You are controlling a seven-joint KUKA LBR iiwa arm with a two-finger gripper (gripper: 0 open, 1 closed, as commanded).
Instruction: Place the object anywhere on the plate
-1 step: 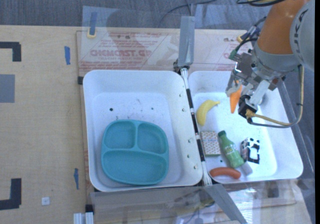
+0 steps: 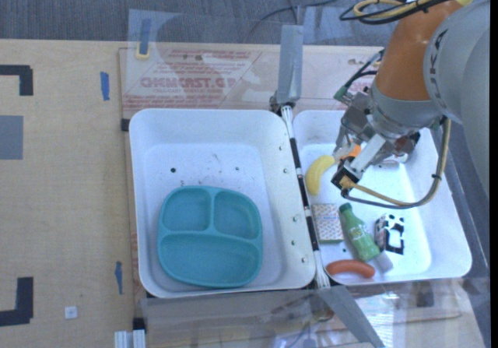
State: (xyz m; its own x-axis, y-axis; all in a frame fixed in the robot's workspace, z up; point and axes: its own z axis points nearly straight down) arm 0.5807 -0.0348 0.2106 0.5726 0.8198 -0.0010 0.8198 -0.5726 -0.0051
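The teal plate (image 2: 208, 236) sits in the left bin's (image 2: 148, 136) near half; the far half lies open. The banana (image 2: 317, 174) lies against the right bin's (image 2: 443, 237) left wall, just left of the pincer (image 2: 352, 153), whose state I cannot tell.

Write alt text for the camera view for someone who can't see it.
The arm's tool hangs over the right bin beside a yellow banana, with a green bottle and red sausage lower in frame. A teal divided plate lies in the left bin.
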